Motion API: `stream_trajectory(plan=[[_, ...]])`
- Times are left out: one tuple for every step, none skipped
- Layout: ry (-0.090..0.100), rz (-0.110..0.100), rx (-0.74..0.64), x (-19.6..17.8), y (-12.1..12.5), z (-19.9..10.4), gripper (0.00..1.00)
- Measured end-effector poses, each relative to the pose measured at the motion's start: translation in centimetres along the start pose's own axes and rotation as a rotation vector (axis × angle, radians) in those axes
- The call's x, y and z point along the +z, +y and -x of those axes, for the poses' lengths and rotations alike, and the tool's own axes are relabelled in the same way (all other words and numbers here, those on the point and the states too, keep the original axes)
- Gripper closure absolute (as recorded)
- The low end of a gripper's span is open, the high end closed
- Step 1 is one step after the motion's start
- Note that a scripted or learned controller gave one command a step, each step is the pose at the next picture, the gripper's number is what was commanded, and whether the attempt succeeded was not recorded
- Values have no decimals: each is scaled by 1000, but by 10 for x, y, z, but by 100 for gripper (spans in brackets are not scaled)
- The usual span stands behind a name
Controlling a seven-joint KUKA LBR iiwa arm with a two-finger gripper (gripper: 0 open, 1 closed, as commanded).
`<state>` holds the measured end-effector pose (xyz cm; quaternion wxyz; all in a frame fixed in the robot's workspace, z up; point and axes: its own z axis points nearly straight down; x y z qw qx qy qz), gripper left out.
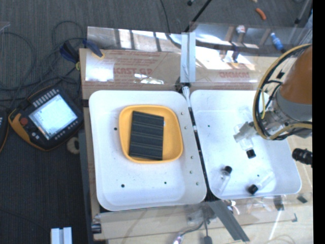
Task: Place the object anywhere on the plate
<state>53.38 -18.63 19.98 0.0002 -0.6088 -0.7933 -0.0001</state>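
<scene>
A black ribbed rectangular object (147,134) lies flat in the middle of the yellow plate (174,142), its long side running toward the back. The plate sits in the left white bin (147,189). My gripper (246,139) hangs over the right white bin (218,113), well to the right of the plate and apart from the object. It is pale with a dark tip below it and shows nothing in its hold. The grey arm with its orange band (299,83) reaches in from the right edge, wrapped in looping cables.
Two small black-and-clear pieces (227,171) (252,189) lie near the front of the right bin. A raised divider (192,121) separates the bins. Cardboard and a reflective panel (152,67) stand behind them. A teach pendant (48,118) lies on the floor at left.
</scene>
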Motion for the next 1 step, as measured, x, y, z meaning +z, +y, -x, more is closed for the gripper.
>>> stream_trajectory(plan=[[0,0,0,0,0,0,0]])
